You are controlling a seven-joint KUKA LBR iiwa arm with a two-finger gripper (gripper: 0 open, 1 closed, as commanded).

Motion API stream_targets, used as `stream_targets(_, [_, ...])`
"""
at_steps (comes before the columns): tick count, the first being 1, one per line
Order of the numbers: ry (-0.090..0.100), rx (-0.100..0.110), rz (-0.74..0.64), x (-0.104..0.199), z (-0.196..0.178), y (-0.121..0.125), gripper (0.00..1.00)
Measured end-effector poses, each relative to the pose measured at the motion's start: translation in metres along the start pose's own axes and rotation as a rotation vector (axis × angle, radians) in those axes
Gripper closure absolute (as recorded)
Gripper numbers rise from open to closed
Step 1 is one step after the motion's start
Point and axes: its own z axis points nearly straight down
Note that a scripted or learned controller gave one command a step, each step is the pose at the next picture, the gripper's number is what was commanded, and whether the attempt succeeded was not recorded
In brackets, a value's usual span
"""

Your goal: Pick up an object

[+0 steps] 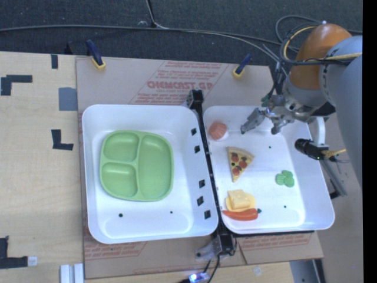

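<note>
Pizza slice (238, 161), red-topped, lying flat in the middle of the right bin (306, 208), point toward the lower left. Just up and left of it, near the divider, a pinkish-red ball (218, 130). Toward the frame's lower centre, a yellow cheese wedge (239, 199) resting against a red chili pepper (241, 214) at the bin's near edge. Off to the right, well apart from the pizza, a small green broccoli piece (285, 178).

Gripper (261, 124) hanging over the upper part of the right bin, fingers (250, 122) spread apart, nothing between them; above and right of the pizza, not touching any item. Behind it, the grey arm with its orange band (318, 46) at the upper right.

In the left bin (91, 158), a green divided plate (136, 165) with three compartments.
</note>
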Motion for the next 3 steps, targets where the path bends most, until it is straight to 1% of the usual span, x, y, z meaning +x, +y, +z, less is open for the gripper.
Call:
stream_targets(1, [-0.002, -0.005, -0.001, 0.001, 0.053, 0.000, 0.00])
stream_targets(2, [-0.002, -0.008, -0.003, 0.001, 0.039, 0.001, 1.00])
stream_targets(3, [0.001, -0.009, 0.000, -0.006, -0.008, -0.001, 1.00])
